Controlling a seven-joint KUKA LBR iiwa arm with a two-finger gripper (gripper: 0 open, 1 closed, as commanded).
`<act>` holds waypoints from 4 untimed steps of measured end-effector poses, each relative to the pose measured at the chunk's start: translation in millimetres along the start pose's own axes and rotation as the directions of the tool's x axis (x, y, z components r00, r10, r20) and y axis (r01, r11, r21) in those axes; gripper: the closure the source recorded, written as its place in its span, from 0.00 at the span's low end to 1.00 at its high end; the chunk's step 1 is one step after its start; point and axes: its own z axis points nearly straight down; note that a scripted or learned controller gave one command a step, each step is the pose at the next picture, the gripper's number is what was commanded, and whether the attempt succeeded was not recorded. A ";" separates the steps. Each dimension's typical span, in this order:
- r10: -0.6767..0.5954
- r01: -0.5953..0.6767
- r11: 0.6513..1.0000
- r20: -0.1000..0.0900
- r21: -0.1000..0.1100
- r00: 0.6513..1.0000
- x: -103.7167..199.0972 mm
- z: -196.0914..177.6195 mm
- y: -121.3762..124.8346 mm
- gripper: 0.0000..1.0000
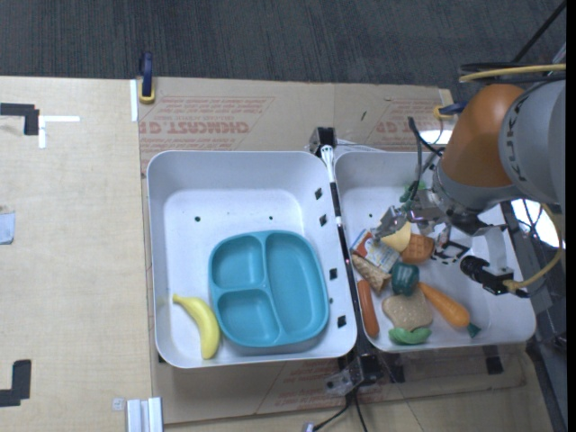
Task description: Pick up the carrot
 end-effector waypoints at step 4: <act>-0.192 0.192 0.981 -0.004 0.006 0.981 -8.7 -4.0 -71.3 1.00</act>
